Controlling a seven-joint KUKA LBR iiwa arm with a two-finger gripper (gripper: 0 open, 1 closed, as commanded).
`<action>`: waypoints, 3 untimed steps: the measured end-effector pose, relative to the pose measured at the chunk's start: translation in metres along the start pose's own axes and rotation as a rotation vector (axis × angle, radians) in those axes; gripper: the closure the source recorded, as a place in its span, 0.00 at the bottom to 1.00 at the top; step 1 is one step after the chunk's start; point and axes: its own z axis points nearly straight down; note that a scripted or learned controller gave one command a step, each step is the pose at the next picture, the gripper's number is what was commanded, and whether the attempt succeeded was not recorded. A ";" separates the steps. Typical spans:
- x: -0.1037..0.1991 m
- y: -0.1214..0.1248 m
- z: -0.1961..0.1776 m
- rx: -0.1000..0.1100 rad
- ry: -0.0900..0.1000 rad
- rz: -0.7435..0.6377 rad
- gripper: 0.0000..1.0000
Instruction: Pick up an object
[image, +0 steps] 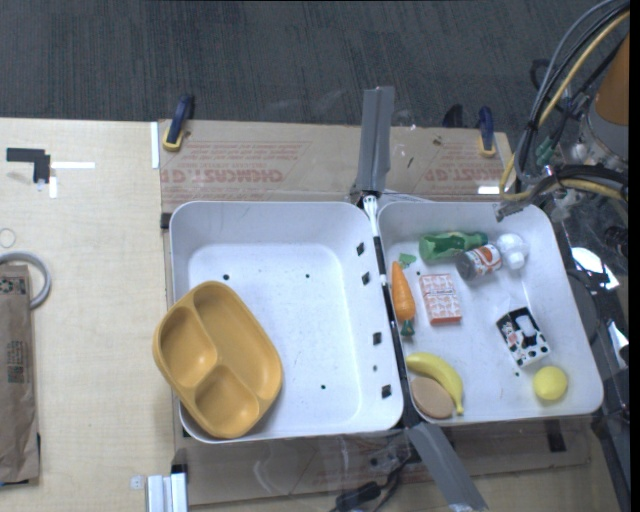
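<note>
While arm (600, 120) sits at upper right edge amid cables, claw itself cut off; state cannot be told. All pickable things lie left and below arm, in right bin (570, 290): green toy (450, 244), small bottle (483, 261), carrot (402, 290) with long axis up-down, red box (441, 299), card (524, 337), lemon (550, 384), banana (440, 377) touching brown disc (432, 398). Bottle nearest arm. Yellow tray (218, 358) overhangs left bin's near-left rim.

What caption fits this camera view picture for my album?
Yellow two-compartment plastic tray in the left white bin; orange toy carrot, yellow banana and yellow lemon in the right white bin.
</note>
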 end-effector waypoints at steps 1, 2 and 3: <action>0.031 0.030 -0.037 -0.001 -0.001 0.138 0.00; -0.042 0.034 0.084 0.000 -0.001 0.126 0.00; 0.040 -0.041 0.169 -0.008 0.001 0.060 0.00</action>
